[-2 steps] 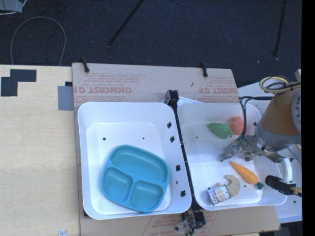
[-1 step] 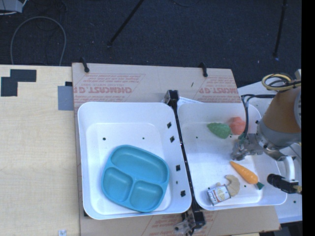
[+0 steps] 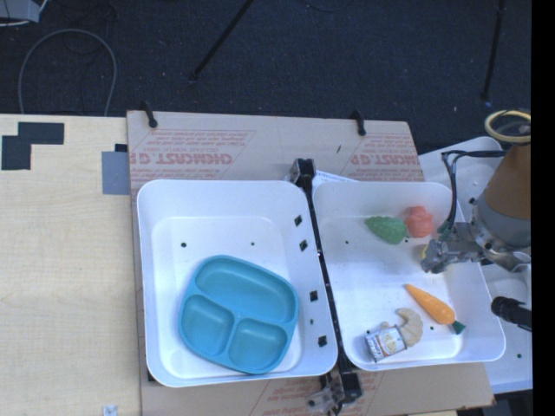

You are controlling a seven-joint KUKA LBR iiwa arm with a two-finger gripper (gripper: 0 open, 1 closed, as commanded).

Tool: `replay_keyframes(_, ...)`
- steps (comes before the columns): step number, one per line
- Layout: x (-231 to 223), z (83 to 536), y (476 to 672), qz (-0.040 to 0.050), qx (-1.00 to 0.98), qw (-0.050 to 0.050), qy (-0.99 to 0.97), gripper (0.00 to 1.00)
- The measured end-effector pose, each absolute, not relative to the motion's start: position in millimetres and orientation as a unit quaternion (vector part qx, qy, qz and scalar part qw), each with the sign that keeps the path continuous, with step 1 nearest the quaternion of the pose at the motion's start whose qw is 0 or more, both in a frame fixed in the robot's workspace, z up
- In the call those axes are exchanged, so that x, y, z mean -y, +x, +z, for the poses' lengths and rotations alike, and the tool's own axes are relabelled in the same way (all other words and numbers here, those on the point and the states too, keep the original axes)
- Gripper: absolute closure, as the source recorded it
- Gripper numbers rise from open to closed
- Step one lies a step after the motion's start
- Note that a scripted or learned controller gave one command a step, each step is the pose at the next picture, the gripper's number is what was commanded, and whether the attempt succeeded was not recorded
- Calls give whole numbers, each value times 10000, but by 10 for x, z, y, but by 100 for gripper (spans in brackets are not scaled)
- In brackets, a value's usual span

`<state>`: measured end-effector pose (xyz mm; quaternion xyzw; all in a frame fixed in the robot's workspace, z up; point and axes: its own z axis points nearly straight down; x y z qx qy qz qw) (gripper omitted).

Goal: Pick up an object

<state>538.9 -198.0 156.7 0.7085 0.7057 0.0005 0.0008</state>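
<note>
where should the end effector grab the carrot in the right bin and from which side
Probably the thick orange middle of the carrot, coming straight down with the fingers closing across its narrow width. It lies flat and slanted, green tip toward the bin wall, with bare floor on both long sides. The end effector sits just above it in the picture, so the move is short.

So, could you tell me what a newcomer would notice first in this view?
Probably the blue divided tray lying in the left bin. Next, the orange carrot in the right bin, with the gripper hovering near that bin's right wall.
</note>
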Motion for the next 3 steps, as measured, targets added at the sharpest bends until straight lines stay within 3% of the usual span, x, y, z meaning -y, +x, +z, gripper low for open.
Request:
replay_keyframes(2,2073,2666,5351,6,-7077,15,7065,100)
replay_keyframes(3,1589,2691,5486,5,-7089,-7,7053,100)
